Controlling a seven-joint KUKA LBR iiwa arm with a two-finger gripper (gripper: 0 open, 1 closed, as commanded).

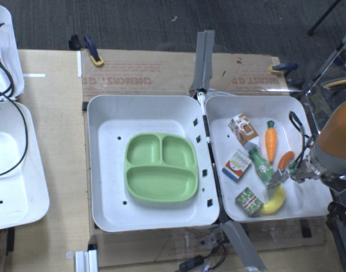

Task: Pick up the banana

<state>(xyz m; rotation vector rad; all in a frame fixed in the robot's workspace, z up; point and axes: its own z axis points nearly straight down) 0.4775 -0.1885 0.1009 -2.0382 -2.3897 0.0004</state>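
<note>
The yellow banana [275,202] lies curved near the front edge of the right bin [218,152], touching a green carton [248,202] on its left. My gripper [279,178] hangs just above and behind the banana, close to the lower end of a green bottle [262,164]. The grey arm with its orange band [338,136] reaches in from the right. Nothing is visibly held.
The right bin also holds a carrot [270,141], a small orange-red piece [286,160], a brown carton [243,129] and a white-and-blue carton [236,165]. A green divided plate [161,168] lies in the left bin [96,152].
</note>
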